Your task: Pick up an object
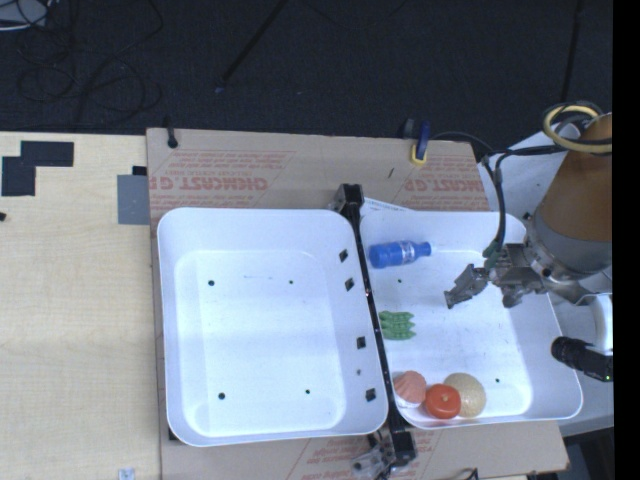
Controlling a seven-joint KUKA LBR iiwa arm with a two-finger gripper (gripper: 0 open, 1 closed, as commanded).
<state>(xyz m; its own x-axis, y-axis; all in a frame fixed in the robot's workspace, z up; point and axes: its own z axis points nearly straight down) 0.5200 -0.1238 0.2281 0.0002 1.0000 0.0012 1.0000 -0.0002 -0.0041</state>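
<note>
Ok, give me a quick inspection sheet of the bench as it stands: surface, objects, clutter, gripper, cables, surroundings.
Surface: two white bins on cardboard; left bin, right bin, split by a black divider.
Job's things: all in the right bin. Blue bottle lies on its side near the divider; green piece below it; pink item, red round item and beige round item clustered at the near wall.
Clutter: nothing seen.
Gripper: gripper sits over the right bin, nothing between its fingers.
Cables: black cable runs to the arm; loose cables on the dark floor.
Surroundings: wooden bench at left.
</note>
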